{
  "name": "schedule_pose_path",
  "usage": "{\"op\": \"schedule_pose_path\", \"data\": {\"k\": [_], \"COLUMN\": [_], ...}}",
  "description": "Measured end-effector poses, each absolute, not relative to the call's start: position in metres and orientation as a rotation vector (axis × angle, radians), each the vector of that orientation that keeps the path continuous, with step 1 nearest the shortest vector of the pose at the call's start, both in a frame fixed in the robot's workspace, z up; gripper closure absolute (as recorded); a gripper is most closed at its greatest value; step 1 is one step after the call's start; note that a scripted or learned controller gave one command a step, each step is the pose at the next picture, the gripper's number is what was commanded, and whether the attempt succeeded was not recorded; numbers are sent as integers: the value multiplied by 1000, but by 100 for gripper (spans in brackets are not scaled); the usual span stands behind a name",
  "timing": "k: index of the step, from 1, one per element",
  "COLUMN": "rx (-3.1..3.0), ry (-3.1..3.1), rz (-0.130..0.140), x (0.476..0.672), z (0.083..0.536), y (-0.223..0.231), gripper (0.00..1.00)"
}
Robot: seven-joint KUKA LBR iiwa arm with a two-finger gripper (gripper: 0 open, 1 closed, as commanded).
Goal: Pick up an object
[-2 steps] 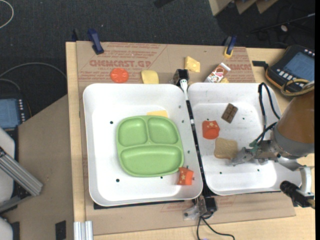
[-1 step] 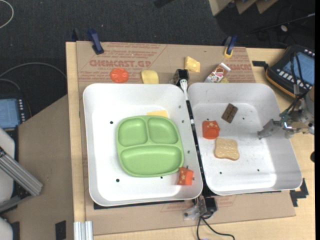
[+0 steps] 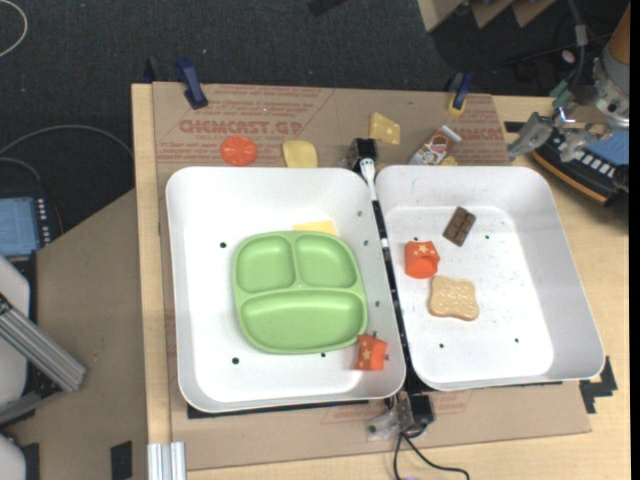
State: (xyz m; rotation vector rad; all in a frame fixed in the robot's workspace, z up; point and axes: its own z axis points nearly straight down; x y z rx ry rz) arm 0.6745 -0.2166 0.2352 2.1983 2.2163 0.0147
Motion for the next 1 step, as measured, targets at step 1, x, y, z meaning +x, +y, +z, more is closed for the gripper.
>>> {"op": "schedule_pose_path", "data": {"k": [1], "rx": [2232], "ry": [2232], "rz": [-10], "x": [620], "z": [100], "y": [-179], "gripper": [0]}}
